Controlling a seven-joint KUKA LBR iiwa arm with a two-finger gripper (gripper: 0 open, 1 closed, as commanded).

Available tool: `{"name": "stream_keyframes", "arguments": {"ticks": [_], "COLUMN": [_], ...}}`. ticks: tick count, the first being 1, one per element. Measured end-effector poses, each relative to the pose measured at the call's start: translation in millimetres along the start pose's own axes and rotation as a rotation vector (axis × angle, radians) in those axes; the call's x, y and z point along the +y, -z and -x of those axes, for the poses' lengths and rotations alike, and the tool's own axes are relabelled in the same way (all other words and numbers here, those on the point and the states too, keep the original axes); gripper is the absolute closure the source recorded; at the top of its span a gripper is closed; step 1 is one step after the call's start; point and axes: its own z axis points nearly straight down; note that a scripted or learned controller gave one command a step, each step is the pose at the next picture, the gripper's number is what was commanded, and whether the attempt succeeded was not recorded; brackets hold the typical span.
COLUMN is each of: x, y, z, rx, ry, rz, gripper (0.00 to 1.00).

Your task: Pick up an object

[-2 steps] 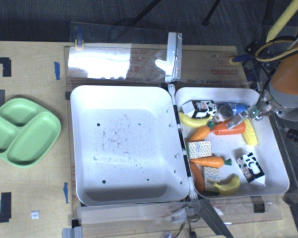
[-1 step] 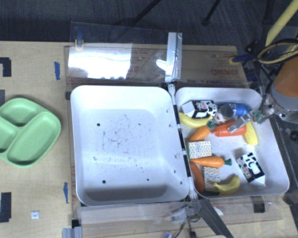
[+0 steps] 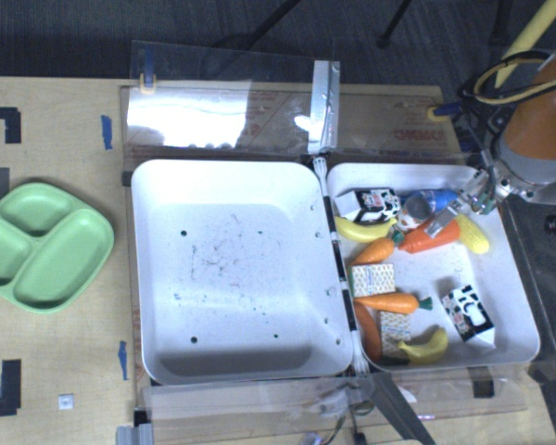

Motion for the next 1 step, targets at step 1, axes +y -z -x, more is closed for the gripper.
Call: {"name": "stream_keyframes", "arguments": {"ticks": [1], "x": [4.9], "y": [-0.2], "z": [4.9], "rx": [-0.002], "ry": [0.164], "rz": [-0.001], "gripper": [0.0]}}
